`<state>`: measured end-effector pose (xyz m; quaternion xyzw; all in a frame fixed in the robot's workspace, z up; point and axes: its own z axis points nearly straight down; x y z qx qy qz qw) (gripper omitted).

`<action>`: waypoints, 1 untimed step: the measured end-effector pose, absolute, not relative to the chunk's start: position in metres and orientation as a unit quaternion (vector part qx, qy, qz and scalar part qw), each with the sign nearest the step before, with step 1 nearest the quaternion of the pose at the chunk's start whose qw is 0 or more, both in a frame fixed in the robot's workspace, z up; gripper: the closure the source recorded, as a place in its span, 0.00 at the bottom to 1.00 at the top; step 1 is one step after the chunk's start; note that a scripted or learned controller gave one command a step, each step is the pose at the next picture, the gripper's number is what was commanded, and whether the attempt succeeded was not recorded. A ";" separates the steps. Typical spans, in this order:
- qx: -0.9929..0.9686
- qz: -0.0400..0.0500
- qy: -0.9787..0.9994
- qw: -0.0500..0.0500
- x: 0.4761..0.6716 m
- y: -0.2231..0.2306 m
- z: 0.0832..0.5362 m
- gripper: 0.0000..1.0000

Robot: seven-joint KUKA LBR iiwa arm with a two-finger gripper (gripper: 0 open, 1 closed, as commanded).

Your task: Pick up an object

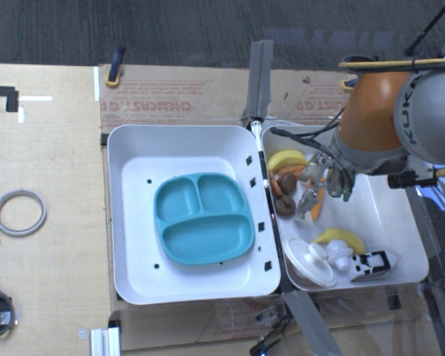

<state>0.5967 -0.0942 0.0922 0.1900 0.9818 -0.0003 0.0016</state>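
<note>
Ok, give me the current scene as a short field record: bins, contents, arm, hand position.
left bin: holds a blue divided plate
right bin: holds a banana near the top, brown items beside it, a second banana lower down, a white lid-like item, a black and white item
arm: reaching in over the right bin
hand: low over the brown items, an orange item beside it
grasp: cannot tell

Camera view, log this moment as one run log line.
gripper: low in right bin, over orange piece | grasp: unconfirmed | left bin: blue divided plate
</note>
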 end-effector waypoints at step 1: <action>0.185 0.000 0.983 0.000 0.563 -0.097 0.092 0.00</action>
